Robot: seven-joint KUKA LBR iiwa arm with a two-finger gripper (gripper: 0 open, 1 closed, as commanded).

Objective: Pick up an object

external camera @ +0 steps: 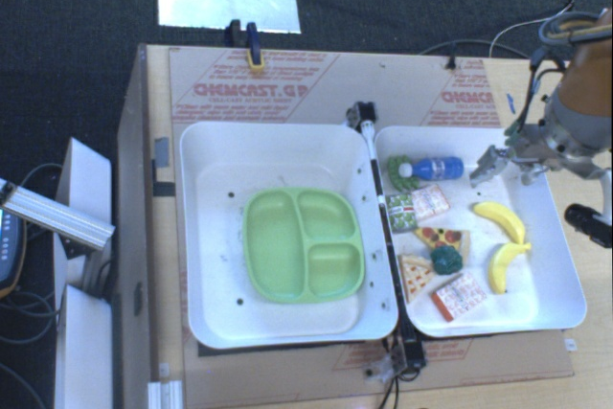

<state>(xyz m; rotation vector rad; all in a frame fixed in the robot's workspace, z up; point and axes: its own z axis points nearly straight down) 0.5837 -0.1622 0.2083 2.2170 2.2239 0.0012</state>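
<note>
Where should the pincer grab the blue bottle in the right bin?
Probably mid-body on the bottle, coming straight down. It lies on its side, long axis running left-right, white cap end toward the green thing it touches. Closing across the narrow width, near-far, looks best; the pincer hangs just to its right.

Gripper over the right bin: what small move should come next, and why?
Probably a short descent toward the upper banana. The gripper hangs above the right bin near its far edge with nothing between its fingers, and that banana lies just below it in the view, apart from the blue bottle.
</note>
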